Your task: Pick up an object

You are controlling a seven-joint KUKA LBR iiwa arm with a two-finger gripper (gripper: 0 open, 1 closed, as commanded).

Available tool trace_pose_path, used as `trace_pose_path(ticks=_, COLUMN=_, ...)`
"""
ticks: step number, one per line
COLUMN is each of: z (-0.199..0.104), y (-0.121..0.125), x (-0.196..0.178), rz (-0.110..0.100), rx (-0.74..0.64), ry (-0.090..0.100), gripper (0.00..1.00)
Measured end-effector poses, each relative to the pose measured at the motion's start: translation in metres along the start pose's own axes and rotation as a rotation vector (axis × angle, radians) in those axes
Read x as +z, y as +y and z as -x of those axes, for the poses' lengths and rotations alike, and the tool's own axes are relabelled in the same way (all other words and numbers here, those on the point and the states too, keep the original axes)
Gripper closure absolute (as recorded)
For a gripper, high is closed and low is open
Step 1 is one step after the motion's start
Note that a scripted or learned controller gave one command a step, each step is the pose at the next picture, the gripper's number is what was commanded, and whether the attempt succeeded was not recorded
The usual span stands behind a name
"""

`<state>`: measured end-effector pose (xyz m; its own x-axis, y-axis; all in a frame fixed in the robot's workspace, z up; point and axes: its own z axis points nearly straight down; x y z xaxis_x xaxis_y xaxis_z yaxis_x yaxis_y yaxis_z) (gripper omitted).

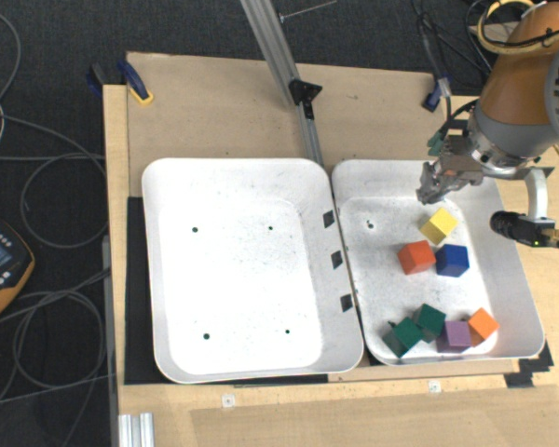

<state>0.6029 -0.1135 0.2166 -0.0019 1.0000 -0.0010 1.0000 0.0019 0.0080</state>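
The right bin (512, 277) holds several small blocks. A yellow block (439, 225) lies near its middle, with an orange-red block (415, 257) and a blue block (452, 260) just below it. At the bin's near edge sit two dark green blocks (417, 328), a purple block (457, 334) and an orange block (483, 323). My gripper (432, 191) hangs over the far part of the right bin, just above and left of the yellow block. Nothing shows between its fingers.
The left bin (233, 268) lies beside the right one, with a row of black clips (336, 259) along the shared edge. A slanted metal pole (279, 54) rises behind the bins. Blue clamps (135, 80) sit at the board's far corners.
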Motion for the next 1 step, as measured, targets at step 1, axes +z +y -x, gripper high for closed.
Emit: trace_pose_path(ticks=1, z=-0.0469, y=-0.0101, x=0.0027, rz=-0.01, rx=-0.003, ry=0.003, gripper=1.0)
